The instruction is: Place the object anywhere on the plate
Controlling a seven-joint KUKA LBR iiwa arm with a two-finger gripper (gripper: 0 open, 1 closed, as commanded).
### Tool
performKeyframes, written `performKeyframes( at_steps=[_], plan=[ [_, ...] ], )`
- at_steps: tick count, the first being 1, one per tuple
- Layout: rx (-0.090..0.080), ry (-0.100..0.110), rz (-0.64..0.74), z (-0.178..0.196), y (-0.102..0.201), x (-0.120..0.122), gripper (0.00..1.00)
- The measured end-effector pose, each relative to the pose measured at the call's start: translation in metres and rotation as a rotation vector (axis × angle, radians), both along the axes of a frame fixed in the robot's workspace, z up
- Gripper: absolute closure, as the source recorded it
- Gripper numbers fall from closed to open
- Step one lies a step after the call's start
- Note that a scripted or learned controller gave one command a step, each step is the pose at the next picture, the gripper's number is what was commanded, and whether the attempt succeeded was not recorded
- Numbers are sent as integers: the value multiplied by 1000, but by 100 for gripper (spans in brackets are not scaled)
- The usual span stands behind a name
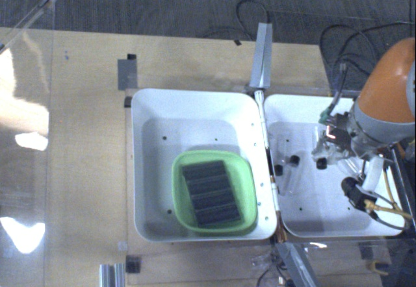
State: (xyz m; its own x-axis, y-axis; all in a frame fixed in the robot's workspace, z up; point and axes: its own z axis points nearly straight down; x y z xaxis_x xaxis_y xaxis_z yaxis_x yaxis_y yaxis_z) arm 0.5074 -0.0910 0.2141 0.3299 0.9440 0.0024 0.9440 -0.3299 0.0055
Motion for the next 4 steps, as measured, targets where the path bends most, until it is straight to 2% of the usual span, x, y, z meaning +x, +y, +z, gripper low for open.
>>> performKeyframes(
  at_steps=[1, 2, 3, 4],
  plan=[
    [0, 3, 106, -30, 73, -19, 100],
    [-1, -4, 210, -27, 102, -18, 100],
    [-1, 1, 357, -29, 165, -20, 100],
    [-1, 1, 356, -29, 164, -20, 0]
  ],
)
